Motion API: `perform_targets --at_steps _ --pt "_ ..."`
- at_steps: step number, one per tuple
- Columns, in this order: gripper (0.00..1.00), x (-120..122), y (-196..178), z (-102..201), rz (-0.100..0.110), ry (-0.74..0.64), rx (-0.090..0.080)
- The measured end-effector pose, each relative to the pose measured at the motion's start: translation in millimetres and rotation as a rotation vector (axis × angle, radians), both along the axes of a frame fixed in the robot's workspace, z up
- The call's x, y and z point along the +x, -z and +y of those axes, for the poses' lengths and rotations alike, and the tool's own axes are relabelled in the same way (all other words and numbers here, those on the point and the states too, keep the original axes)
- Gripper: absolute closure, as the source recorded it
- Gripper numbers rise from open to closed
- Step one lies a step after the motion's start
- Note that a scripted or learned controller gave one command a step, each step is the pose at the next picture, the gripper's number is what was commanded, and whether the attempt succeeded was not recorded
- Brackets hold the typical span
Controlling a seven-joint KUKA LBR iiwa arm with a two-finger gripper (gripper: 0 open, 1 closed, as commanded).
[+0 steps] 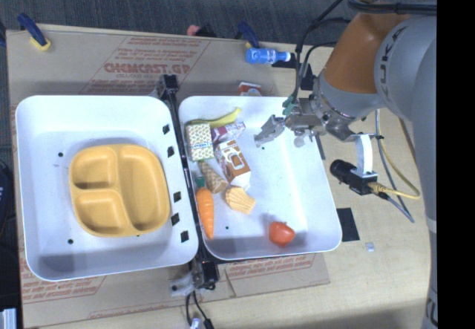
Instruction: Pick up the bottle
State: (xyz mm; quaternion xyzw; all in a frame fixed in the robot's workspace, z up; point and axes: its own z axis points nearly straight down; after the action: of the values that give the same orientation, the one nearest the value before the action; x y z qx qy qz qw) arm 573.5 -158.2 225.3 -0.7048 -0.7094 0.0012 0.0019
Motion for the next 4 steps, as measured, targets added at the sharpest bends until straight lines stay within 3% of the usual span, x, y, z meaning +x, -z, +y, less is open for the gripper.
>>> perform_targets --at_steps 1,2,3,4 --pt "1.00 0 -10 0 0.002 -0.005 0.001" --pt "1.00 -55 59 23 0.000 -0.171 0.001" --pt "1.00 -98 16 111 0.001 -0.043 0.000" --pt "1.00 -97 -19 170 -0.001 -0.077 0.000"
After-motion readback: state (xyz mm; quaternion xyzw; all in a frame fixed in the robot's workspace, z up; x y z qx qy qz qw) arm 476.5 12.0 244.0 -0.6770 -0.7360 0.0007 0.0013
